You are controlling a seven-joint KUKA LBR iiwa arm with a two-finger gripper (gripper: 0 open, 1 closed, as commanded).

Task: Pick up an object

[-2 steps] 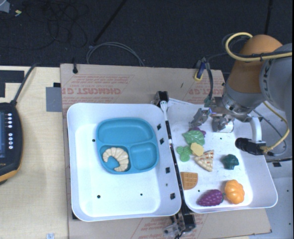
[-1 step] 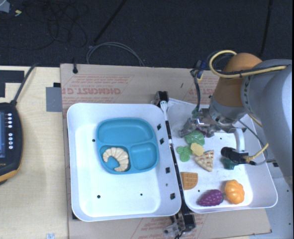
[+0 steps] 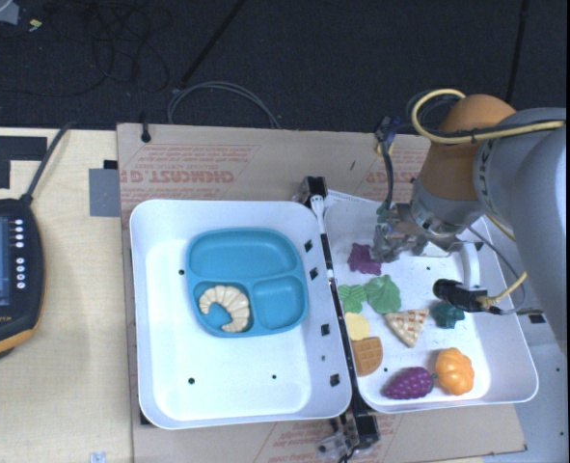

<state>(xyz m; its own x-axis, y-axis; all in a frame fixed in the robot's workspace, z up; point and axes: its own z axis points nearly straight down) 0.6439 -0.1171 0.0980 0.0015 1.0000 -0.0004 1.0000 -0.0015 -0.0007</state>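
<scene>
**Gripper low over the purple toy in the right bin**

The arm (image 3: pixel 502 177) reaches into the right bin (image 3: pixel 516 374) from the right, and its gripper (image 3: pixel 389 249) hangs near the bin's far left corner. Whether it is spread or pressed together cannot be told from this slant.

Just beside the gripper, on its left and slightly nearer the front, lies a small purple toy piece (image 3: pixel 364 258) with a ragged outline, flat on the bin floor. Nothing shows it caught by the gripper.

Nearer the front along the bin's left side sit a green leafy toy (image 3: pixel 371 294), a pale yellow piece (image 3: pixel 358 327) and a waffle-like piece (image 3: pixel 366 355). A pie wedge (image 3: pixel 406 325) lies mid-bin, with a small teal piece (image 3: pixel 447 313) toward the right. A bunch of purple grapes (image 3: pixel 407 383) and an orange toy (image 3: pixel 454 370) rest at the front edge.

In the left bin (image 3: pixel 159 374), a blue divided plate (image 3: pixel 246 280) holds a croissant (image 3: pixel 226 307) in its front left compartment.
</scene>
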